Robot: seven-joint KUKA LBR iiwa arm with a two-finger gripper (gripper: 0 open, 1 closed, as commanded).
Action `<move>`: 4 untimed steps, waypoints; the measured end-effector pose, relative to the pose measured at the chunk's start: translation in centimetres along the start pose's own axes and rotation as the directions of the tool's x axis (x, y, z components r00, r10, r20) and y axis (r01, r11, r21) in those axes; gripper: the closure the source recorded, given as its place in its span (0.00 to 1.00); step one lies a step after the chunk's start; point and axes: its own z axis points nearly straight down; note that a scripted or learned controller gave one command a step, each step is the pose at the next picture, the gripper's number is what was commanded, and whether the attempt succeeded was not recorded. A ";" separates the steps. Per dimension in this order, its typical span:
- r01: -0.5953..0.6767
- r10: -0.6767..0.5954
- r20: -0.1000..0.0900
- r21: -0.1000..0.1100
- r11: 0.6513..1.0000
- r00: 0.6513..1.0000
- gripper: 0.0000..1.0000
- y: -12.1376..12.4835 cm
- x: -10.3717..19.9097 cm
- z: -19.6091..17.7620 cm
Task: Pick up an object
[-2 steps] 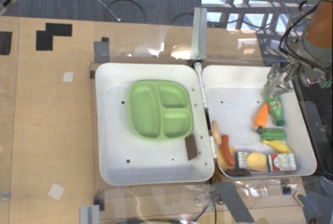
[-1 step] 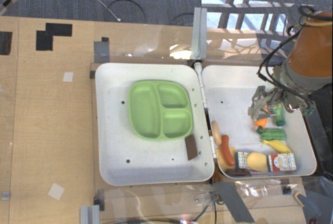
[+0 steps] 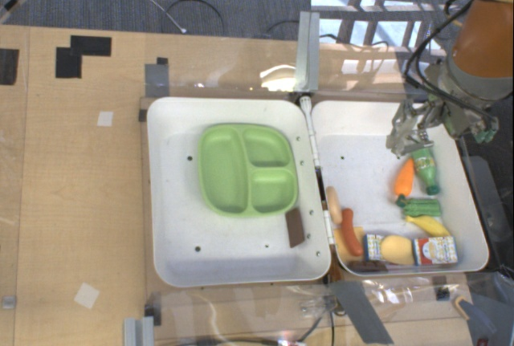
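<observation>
- My claw (image 3: 408, 136) hangs over the upper right of the right bin (image 3: 353, 124), just above the green bottle (image 3: 425, 168).
- Left of me, the upper left floor of that bin lies bare: open room to come down.
- The carrot (image 3: 404, 177) touches the bottle's left side, crowding that flank.
- The front of the bin is packed: sausage (image 3: 348, 230), cartons (image 3: 434, 250), a yellow fruit (image 3: 396, 248).
- In the left bin (image 3: 173, 256), the green divided plate (image 3: 246, 168) fills the middle; a brown block (image 3: 295, 227) sits by its front right corner. The margins are free.
</observation>
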 end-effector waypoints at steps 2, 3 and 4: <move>-0.048 0.048 -0.004 -0.004 0.999 0.999 1.00 7.7 1.2 3.8; 0.206 -0.206 -0.008 -0.005 0.978 0.978 1.00 -2.3 -2.9 9.1; -0.077 0.077 -0.005 -0.003 0.997 0.997 1.00 2.6 -6.1 7.3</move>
